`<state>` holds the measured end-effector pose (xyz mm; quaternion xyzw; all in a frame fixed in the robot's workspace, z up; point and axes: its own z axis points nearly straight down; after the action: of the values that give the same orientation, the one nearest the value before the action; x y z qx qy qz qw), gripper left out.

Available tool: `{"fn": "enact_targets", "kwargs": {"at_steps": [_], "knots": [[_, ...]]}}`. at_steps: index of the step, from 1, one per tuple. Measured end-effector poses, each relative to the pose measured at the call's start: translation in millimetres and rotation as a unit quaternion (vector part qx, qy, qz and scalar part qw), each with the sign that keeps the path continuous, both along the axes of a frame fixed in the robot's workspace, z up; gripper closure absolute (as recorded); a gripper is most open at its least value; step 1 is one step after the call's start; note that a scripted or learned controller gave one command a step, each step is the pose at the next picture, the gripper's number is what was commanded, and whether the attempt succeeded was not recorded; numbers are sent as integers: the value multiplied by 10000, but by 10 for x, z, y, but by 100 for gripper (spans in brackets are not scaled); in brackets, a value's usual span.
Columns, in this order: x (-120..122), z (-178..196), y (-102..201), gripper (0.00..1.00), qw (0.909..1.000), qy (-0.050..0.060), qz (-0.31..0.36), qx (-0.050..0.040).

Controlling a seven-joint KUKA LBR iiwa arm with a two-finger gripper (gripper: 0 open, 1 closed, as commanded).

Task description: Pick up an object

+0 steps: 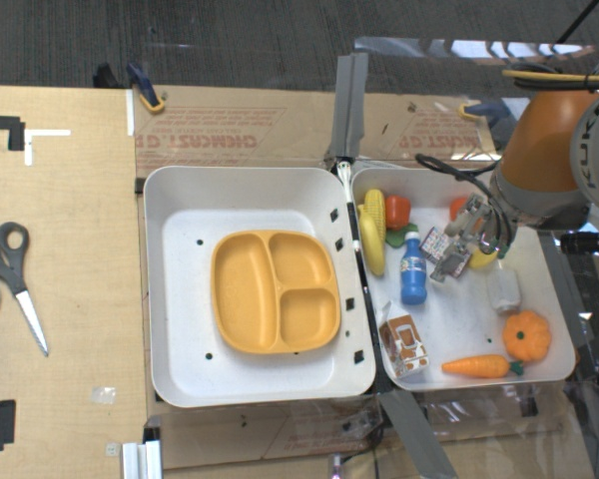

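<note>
Nearest me, bottom of the right bin (564, 297): an orange carrot (476, 366) lying flat w/ its green end toward a small pumpkin (527, 335) just beside it, and a brown-and-white carton (404, 345) tipped against the bin's left wall. A bit further in, a pale whitish lump (503, 289) sits above the pumpkin, and a blue bottle (412, 271) w/ white cap lies roughly lengthwise near the bin's middle. Left of it, a banana (370, 245) and an ear of corn (375, 213) run along the left wall, w/ a red-orange pepper-like piece (396, 211) next to the corn. The gripper (457, 249) hangs low over the middle-right of this bin, just right of the bottle; a yellow item (483, 258) peeks out right beside it, prob. touching, but can't tell if the pincer is clenched, released or has anything between its tips — too much clutter there. Something red (460, 209) shows just behind it. Left bin (170, 287) holds a yellow three-section plate (276, 290), flat, approx. centred. On the wooden bench, far left, scissors (16, 277) w/ grey handles. Further back, the arm (544, 153) w/ its orange band comes in from the right, and cardboard (230, 133) lies behind both bins.
</note>
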<state>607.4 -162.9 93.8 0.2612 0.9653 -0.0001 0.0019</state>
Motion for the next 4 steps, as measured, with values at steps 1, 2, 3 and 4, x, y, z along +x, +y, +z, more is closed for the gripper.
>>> {"fn": "enact_targets", "kwargs": {"at_steps": [1,2,3,4], "knots": [[-56,-4,666,0,9999,1,-161,-18],[-80,-8,654,0,9963,8,-853,-22],[-810,-7,659,0,9830,3,-1836,4],[-456,-18,611,0,9354,12,-3536,7]]}}
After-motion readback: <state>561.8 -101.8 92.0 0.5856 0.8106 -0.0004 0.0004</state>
